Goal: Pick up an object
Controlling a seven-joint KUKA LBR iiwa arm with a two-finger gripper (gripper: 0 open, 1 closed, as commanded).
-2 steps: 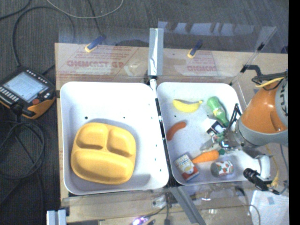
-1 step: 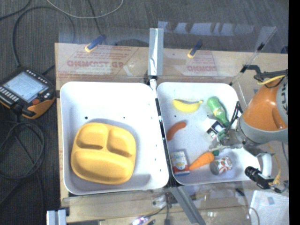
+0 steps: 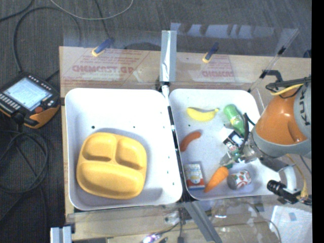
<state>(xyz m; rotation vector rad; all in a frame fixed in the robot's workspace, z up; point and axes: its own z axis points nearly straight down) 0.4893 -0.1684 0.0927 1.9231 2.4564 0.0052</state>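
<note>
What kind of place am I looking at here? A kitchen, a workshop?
Most likely a robotics lab bench, not a kitchen. A grey and orange robot arm reaches over two white bins holding toy food such as a banana and carrot, and a handheld control pendant lies on the floor among cables.

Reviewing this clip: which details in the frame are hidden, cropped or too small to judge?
- Gripper, camera view: its tip sits amid dark clutter beside the carrot; whether it holds anything is unreadable.
- Green bottle: its lower end is covered by the gripper's cabling.
- Small carton: label print too small to read.
- Arm: cut off by the right edge.
- Handheld pendant: screen too small and cropped at left.
</note>
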